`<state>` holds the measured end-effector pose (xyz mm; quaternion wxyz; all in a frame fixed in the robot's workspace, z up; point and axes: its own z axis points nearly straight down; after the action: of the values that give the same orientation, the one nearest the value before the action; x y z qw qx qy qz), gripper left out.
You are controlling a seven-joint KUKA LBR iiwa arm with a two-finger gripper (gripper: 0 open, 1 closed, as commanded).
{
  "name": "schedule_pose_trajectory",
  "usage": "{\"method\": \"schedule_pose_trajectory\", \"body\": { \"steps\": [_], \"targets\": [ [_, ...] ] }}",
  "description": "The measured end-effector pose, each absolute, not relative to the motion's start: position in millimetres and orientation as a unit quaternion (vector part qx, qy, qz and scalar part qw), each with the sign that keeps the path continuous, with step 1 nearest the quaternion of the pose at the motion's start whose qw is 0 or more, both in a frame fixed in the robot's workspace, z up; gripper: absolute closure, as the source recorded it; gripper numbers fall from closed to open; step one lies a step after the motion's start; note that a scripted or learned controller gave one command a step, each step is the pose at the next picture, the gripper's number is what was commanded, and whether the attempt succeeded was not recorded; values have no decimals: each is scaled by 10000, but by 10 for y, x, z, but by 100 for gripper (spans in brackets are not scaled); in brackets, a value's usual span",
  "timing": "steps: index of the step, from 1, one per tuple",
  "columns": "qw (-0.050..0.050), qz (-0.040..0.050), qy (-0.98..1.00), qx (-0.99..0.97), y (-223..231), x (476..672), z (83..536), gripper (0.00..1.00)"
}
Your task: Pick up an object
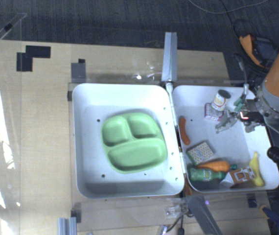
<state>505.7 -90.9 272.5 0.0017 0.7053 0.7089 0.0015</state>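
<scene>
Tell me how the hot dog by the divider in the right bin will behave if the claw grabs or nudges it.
The hot dog looks narrow and rounded, so it would probably roll sideways if nudged. It lies close to the right bin's left wall, which likely leaves little finger room. Its smooth sheen suggests plastic: probably light and somewhat slippery.

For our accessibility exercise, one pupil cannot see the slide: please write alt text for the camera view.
A robot arm reaches in from the right, its gripper low over the right bin, which holds a small jar, sausage, carrot, green bottle and banana. The left bin holds a green divided plate.
</scene>
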Motion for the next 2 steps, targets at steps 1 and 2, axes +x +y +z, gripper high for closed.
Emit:
{"method": "schedule_pose_trajectory", "body": {
  "steps": [1,2],
  "targets": [
    [15,11,7776,6288,-1050,4878,1739,0],
    [10,10,8613,5081,-920,4877,1039,0]
  ]
}}
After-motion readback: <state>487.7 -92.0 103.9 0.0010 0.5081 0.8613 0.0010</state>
